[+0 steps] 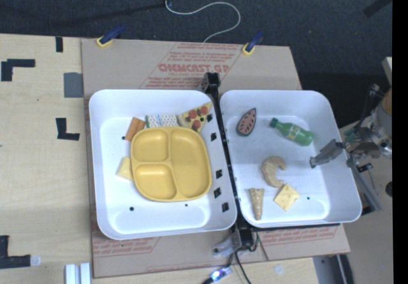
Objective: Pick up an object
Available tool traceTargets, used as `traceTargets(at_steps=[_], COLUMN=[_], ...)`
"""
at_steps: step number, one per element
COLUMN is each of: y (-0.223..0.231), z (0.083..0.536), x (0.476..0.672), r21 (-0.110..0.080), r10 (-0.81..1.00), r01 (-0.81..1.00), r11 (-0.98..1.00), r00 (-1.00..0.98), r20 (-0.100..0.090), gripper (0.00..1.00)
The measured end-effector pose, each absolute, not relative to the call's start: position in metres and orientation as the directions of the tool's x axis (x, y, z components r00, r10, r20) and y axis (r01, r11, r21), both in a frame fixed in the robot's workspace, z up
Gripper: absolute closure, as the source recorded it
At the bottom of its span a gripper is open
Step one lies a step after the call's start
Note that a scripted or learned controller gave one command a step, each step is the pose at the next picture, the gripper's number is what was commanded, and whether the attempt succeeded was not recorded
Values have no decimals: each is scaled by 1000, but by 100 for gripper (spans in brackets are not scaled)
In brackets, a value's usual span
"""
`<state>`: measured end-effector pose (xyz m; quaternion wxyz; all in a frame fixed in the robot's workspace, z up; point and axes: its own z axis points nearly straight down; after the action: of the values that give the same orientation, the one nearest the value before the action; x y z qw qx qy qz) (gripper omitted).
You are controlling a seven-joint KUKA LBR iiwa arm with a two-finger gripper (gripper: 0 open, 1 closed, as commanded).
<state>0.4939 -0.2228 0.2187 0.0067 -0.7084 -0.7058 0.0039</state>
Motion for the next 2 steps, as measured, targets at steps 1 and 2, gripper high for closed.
traceTargets(at_steps=[1,2], y=[-222,-213], z=[226,178], x=[497,492], r21=[-2,-4], r10=[1000,1000], r01=[1000,1000], r11=[1,2], r00=[-1,-2], r20=[0,1], gripper=[0,0])
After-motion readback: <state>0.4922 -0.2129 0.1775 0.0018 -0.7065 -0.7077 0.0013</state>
